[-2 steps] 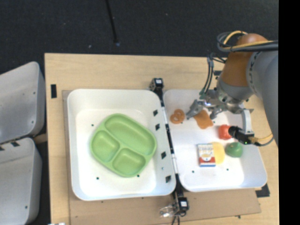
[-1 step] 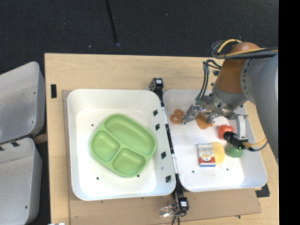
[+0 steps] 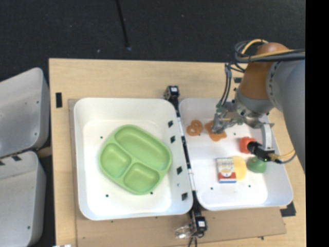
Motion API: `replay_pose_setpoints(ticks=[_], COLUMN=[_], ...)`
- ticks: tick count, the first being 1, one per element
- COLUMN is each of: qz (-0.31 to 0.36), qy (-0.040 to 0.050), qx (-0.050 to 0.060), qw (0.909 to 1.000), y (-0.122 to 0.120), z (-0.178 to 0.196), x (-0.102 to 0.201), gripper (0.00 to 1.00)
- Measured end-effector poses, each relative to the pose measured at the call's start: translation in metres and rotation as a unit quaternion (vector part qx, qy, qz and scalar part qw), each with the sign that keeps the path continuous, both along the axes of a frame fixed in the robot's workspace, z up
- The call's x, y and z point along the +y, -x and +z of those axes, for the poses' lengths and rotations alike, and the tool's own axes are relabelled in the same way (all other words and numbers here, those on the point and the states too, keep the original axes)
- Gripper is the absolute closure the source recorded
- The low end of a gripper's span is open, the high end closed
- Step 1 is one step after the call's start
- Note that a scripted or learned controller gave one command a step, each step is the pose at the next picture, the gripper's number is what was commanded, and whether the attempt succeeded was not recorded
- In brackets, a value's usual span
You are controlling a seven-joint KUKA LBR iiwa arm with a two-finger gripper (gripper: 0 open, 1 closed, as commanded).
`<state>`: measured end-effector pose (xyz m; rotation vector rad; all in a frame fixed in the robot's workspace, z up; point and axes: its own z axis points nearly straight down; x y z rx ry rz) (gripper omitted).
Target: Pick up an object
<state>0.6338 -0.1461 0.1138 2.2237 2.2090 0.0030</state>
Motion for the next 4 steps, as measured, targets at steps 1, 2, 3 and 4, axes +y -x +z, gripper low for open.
replay_pose_setpoints(ticks=[1, 2, 3, 4], qz=[-0.001, 0.004, 0.004, 0.006], qy=[-0.0014, -0.0008, -0.0012, -0.0017], qx=[0.001, -0.001, 0.001, 0.003], qw=[1.0000, 1.0000, 1.0000, 1.0000], y=[0.001, -0.011, -0.012, 0.004], z=[0.044, 0.099, 0.129, 0.127], x=[-0.004, -0.009, -0.010, 0.049], gripper=[1.00, 1.00, 1.00, 1.00])
